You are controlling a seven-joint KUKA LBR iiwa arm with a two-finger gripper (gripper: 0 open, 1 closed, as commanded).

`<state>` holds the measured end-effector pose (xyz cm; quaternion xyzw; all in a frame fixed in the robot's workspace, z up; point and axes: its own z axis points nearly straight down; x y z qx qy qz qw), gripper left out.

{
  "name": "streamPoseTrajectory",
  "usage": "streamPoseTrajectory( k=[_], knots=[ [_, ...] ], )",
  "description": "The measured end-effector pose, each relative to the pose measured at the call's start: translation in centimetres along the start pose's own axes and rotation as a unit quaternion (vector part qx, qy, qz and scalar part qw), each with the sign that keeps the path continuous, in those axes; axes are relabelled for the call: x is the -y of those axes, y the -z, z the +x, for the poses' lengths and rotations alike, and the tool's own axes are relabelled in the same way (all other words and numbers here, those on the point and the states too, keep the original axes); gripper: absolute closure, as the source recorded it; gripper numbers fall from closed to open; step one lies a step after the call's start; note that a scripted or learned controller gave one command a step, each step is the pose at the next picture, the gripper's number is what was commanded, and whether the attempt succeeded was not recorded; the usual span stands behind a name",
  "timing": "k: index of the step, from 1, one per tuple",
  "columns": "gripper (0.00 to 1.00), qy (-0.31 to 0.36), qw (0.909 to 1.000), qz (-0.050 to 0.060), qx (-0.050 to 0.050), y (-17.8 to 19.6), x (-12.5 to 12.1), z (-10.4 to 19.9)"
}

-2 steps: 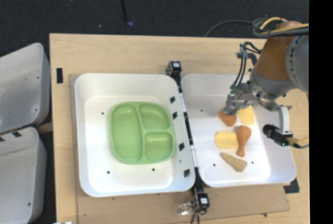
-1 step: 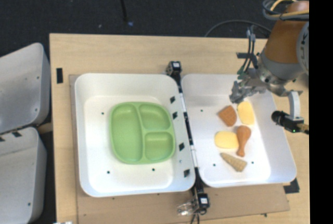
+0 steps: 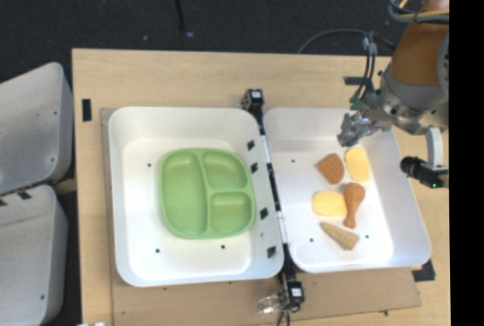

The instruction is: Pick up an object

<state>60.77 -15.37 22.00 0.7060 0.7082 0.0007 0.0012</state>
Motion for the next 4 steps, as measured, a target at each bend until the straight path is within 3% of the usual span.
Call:
streamPoseTrajectory(
  k=[3,4],
  knots=[
    [1.0,0.002,1.0,0.001,-0.001,0.4,-1.6,15.7],
    [1.0,0.002,1.0,0.0,-0.001,2.1,-1.8,21.1]
  ],
)
